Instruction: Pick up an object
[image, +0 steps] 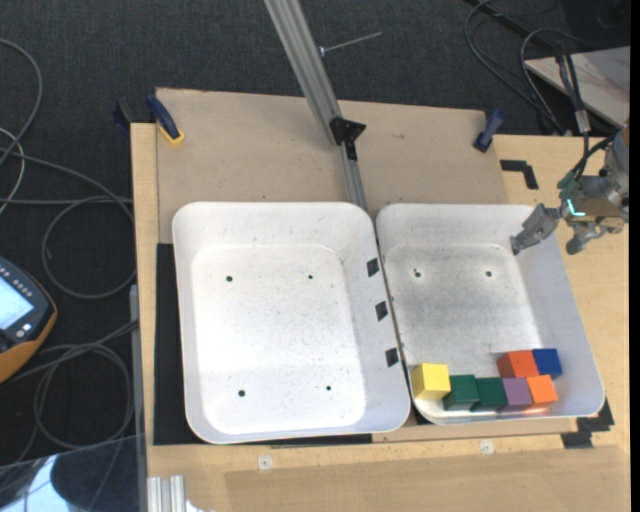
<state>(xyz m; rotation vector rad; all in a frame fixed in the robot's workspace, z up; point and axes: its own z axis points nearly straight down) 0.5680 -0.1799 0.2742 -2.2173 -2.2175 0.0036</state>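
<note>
From above, the gripper sits at the right edge of the frame, over the upper right rim of the right bin, its two fingers spread apart with nothing between them. The blocks crowd that bin's lower edge: a yellow block, two green blocks, a purple block, two orange blocks and a blue block, all touching or just beside one another. Above them the bin floor lies open up to the gripper. The left bin offers wide open floor. No readable writing shows anywhere.
</note>
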